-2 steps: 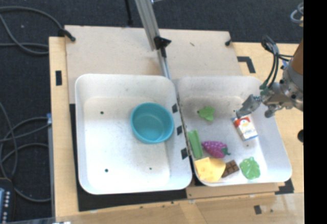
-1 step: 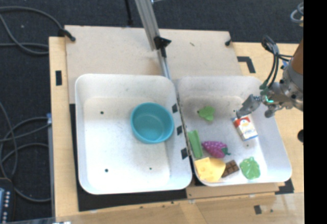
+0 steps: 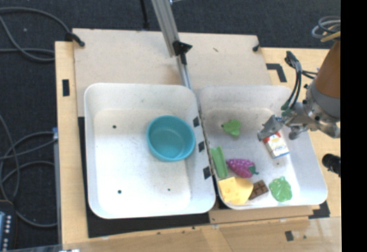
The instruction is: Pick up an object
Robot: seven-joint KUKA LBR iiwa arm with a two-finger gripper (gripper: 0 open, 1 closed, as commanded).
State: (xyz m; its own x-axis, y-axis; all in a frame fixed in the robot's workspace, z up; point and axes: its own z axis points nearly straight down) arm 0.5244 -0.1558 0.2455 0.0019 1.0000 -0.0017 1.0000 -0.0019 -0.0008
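**Hovering over the right bin**

Looking down on the worktop (image 3: 137, 55), we are seeing two white bins sitting side by side. The left bin (image 3: 114, 187) is carrying a blue bowl (image 3: 170, 138), which is resting upright near its right wall. The right bin (image 3: 309, 182) is holding the small items: a green leafy piece (image 3: 231, 127) is lying toward the back, a green stick (image 3: 218, 160) is lying along the left wall, and a purple grape bunch (image 3: 241, 166) is sitting just beside it. A yellow wedge (image 3: 234, 190) is resting at the front, touching a brown chocolate piece (image 3: 260, 189), and a green pepper-like piece (image 3: 280, 188) is lying near the front right corner.

The arm is reaching in from the right, and its pincer (image 3: 274, 130) is hanging over the right bin, just above a small white and red carton (image 3: 277, 145). The carton is lying tilted on the bin floor, near the right wall. We are unable to tell whether the pincer is apart or together, or whether it is touching the carton. A slanted metal rail (image 3: 163, 10) is crossing the back of the worktop.
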